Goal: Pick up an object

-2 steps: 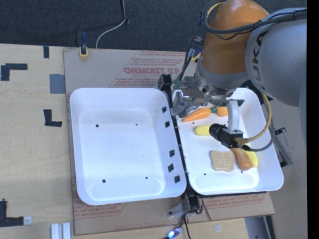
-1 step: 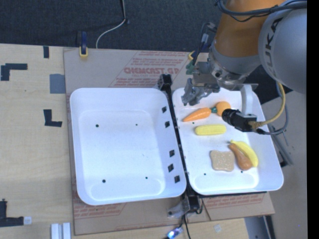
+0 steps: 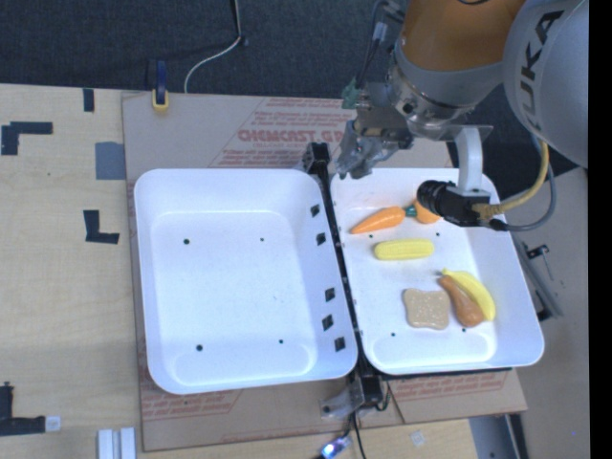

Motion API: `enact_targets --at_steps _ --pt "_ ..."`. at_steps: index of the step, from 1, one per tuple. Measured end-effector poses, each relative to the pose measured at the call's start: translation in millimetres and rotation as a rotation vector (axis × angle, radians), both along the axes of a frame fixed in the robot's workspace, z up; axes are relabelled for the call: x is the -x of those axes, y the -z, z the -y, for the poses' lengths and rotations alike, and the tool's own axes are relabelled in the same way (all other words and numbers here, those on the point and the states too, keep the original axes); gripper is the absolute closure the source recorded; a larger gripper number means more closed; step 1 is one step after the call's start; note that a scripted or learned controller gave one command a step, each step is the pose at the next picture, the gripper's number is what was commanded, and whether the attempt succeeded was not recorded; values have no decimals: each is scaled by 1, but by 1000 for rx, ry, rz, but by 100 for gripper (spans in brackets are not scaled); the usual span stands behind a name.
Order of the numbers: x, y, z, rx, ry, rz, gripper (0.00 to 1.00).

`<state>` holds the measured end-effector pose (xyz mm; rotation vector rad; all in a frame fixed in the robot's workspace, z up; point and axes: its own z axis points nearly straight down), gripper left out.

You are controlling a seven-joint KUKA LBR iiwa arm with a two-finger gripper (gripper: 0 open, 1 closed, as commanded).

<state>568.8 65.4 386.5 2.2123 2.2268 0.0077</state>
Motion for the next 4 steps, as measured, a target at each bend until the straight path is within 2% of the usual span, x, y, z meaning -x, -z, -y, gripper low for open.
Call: enact_targets --at_steps 1,2,3,4 --pt "-15 -91 -56 -1 -2 4 100" --pt "-24 20 -76 5 4 -17 100" --pt "8 94 -76 5 7 -17 100" --pt "42 252 -87 6 4 -25 100"
